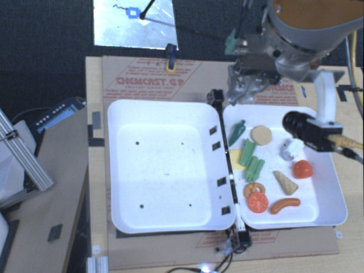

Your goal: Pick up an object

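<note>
Two white bins sit side by side on the worktop [96, 169]. The left bin [122, 118] holds nothing that can be made out. The right bin [335, 203] carries a scatter of toy foods.

The arm [307, 16] hangs above the far edge of the right bin, and the tool [245, 89] hovers over the cardboard just beyond that bin's back left corner, near the divider between the bins. The tool is above the objects, not touching any of them. Whether it is wide or narrow cannot be told from this angle, as the metal parts blur together. Nothing is visible in its grip.

In the right bin, a dark green pepper [236, 132] lies nearest the tool, close to the divider. Just beside it to the right is a tan cookie [261, 135]. Below the pepper lie green sticks [250, 159], side by side and tilted. Near the front left of the bin a pretzel [253, 189] touches an orange slice [257, 202]. A sausage [284, 205] lies to the right of the slice. A tan wedge [285, 182] lies above the sausage. A red tomato [302, 169] sits near the right wall, with a small white piece [293, 149] just above it. A black cylinder [307, 131] reaches over the bin's right side.
</note>
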Robot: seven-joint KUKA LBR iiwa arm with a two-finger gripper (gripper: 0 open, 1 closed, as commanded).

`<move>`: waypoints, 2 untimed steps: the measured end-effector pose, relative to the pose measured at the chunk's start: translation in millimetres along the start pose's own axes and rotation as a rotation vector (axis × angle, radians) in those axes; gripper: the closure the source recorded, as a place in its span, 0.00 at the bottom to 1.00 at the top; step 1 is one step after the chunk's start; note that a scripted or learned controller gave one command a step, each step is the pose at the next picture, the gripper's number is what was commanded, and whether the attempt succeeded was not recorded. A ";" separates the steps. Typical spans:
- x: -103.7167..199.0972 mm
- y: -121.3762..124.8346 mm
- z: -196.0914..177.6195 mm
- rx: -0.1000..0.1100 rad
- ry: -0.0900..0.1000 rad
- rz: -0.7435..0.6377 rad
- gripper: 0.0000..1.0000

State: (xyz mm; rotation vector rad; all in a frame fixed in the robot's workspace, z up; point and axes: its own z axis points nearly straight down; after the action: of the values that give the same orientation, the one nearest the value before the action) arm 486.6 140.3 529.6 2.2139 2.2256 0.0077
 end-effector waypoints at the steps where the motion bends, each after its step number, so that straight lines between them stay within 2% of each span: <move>1: -35.0 -0.2 -5.8 0.002 -0.001 0.007 1.00; 2: -56.3 -0.4 -5.4 0.004 -0.002 0.006 1.00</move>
State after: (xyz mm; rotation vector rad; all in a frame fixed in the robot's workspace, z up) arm 486.5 84.0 534.9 2.2214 2.2201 0.0020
